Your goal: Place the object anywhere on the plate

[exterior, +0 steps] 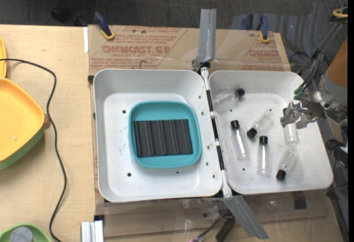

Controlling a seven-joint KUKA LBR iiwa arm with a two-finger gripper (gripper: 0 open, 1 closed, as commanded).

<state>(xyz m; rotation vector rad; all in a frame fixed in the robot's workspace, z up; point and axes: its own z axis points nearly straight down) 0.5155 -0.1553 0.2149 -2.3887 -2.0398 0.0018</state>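
Note:
A teal plate (165, 134) with a dark ridged insert lies in the left bin (110, 141). Several clear vials with black caps lie scattered in the right bin (310, 177). My gripper (292, 119) hangs over the right side of that bin, reaching in from the right. It is shut on the top end of one clear vial (291, 136), whose body points down toward the front and whose cap is hidden by the fingers. The plate is far to the left of the gripper, across the wall between the bins.
Other vials lie at the bin's back left (227, 100), in its middle (239, 141), (263, 157), and below the gripper (285, 166). Yellow dishes (16, 125) and a black cable (52, 141) rest on the wooden table at left.

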